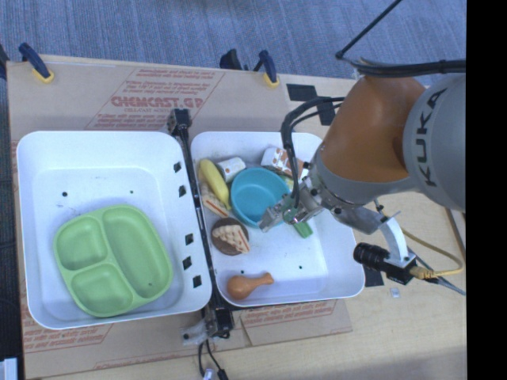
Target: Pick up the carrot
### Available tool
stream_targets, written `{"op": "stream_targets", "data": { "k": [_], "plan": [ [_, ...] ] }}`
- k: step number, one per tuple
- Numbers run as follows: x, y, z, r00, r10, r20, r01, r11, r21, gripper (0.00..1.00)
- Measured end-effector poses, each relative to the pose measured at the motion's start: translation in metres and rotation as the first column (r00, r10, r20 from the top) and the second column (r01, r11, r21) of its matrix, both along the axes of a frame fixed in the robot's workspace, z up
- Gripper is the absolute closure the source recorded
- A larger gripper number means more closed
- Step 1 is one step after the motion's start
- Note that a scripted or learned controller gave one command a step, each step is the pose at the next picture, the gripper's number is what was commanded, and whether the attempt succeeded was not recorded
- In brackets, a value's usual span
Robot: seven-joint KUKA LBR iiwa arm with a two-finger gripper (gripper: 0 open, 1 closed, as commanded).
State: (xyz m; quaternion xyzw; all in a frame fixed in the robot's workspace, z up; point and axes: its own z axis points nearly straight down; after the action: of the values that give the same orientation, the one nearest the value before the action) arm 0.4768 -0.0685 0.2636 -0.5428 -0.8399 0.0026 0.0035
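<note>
My gripper [287,212] is low in the right bin [341,279], just right of the blue bowl [257,195]. A small green piece [304,229] pokes out beside its tip; it looks like the carrot's leafy end. The gripper and the wrist above it hide the rest of the carrot. I cannot make out whether anything sits between the gripper's tips.
The right bin also holds a banana [212,179], a small carton [232,167], a snack pack [277,159], a brown round cake [230,237] and an orange-brown drumstick [249,284] near the front wall. A green divided plate [111,258] lies in the left bin [36,157].
</note>
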Motion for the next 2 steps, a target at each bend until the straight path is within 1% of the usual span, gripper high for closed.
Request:
{"op": "stream_targets", "data": {
  "k": [1, 2],
  "plan": [
    [0.037, 0.072, -0.015, 0.999, -0.041, 0.001, 0.041, 0.999, -0.003, 1.0],
    [0.001, 0.02, 0.106, 0.987, 0.163, 0.014, -0.163, 0.987, -0.006, 1.0]
  ]
}}
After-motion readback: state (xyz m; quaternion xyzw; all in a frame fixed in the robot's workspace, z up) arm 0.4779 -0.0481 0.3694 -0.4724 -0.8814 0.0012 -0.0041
